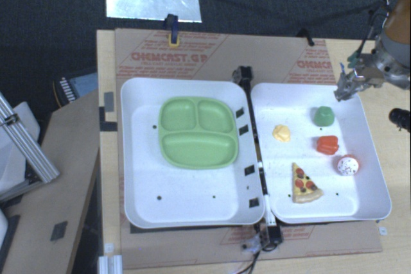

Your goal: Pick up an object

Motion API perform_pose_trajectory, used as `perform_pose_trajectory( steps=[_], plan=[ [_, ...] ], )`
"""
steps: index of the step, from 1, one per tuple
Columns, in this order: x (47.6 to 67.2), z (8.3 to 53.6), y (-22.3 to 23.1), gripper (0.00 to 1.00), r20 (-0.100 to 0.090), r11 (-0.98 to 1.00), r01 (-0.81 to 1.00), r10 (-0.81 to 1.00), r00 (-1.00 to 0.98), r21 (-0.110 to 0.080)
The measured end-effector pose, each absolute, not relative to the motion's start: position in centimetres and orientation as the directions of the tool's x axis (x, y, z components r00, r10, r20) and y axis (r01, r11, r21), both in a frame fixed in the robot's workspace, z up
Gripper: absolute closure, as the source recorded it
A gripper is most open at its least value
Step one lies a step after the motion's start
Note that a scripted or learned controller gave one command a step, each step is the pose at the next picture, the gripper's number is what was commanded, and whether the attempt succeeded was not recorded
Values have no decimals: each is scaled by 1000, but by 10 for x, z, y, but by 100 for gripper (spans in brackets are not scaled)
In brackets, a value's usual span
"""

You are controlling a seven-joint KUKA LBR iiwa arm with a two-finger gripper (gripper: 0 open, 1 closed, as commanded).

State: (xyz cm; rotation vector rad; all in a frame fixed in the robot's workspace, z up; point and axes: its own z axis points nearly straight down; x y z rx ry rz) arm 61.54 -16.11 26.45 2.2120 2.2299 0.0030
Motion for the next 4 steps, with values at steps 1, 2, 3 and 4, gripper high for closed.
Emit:
perform_pose_trajectory(
  steps=[1,2,3,4],
  plan=[
    [603,253,-100,100,2,10,1000,1000,-10,0],
    [587,238,-50,100,2,9,1000,1000,-9,0],
    [575,246,6,100,3,10,1000,1000,-10,1],
    [555,240,50,100,2,9,1000,1000,-9,-1]
  ],
)
